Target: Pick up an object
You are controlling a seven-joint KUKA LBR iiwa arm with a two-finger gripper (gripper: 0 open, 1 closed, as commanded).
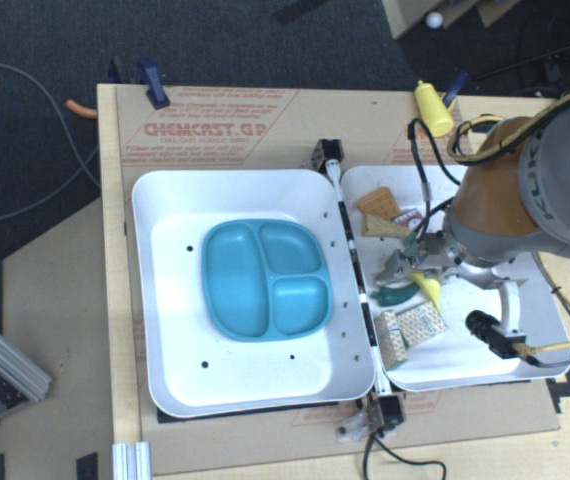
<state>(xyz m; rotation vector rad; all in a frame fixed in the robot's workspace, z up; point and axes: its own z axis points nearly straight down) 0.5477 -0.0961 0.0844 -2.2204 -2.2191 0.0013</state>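
Arm reaches in from right, orange band above wrist, over right bin (555,343). Hand (417,265) low among clutter at that bin's left side; grip state cannot tell. Yellow object (426,287) and dark green object (397,294) just beside hand. Patterned packet (408,326) nearer front, tan piece (377,205) toward back. Left bin (165,298) holds blue divided plate (265,277), three compartments. Both bins on desk (205,128).

My arm (555,183) wears smooth grey casing with a glossy orange band. The two bins (165,298) look like smooth white plastic with a soft sheen. The blue divided tray (265,278) is matt plastic. My desk (205,123) looks like pale, printed board, dull and flat.
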